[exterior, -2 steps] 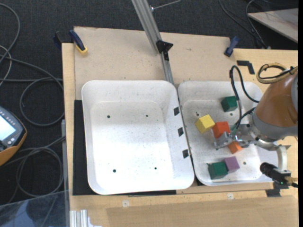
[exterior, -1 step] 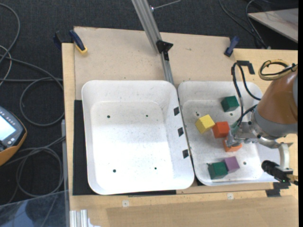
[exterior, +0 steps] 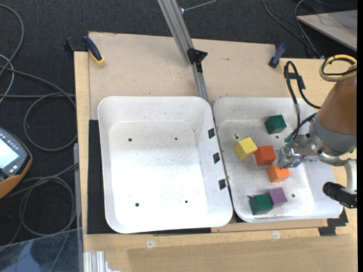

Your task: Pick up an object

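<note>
The arm [exterior: 338,118] has an orange band over a grey wrist, a black cable [exterior: 295,86] looping alongside.

We look down on a dark carpet floor [exterior: 39,16] with thin cables [exterior: 34,101] looping across it. On it stands a pale wooden bench [exterior: 147,67], with blue clamps [exterior: 93,49] at its far corners. A grey metal pole [exterior: 176,21] slants up from the bench's middle. At the left edge lies an orange-rimmed handheld screen [exterior: 10,160].
</note>
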Robot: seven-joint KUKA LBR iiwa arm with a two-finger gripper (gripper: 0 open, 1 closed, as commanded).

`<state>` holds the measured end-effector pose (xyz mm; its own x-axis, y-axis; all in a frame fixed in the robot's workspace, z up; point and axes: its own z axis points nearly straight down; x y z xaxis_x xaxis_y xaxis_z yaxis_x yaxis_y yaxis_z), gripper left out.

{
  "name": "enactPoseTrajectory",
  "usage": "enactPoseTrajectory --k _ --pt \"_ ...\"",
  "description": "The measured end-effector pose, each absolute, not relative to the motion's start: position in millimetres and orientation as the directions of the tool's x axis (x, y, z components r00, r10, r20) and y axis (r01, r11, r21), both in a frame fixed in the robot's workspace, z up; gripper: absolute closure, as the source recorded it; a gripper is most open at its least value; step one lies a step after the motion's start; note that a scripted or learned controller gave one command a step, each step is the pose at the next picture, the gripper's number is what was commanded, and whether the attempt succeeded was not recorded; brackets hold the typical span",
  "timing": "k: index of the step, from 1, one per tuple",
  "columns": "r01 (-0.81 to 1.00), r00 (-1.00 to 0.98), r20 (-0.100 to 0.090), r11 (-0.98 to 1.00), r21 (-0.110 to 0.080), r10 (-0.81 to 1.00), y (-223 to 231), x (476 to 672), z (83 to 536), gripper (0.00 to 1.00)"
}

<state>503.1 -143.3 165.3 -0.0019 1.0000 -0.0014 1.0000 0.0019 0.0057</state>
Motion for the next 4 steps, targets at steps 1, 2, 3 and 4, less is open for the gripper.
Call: enactPoseTrajectory --k 1,2,3,4 --pt "1.000 -0.002 -0.003 0.002 0.009 1.000 -147 510.2 228 1.00" --pt "1.000 0.000 0.001 0.000 -0.003 1.000 -147 510.2 203 1.00" --pt "1.000 -0.006 0.000 0.006 0.003 1.000 -97 519.2 218 1.00" --pt "1.000 -0.008 0.002 0.007 0.004 1.000 -42 517.6 233 1.00"
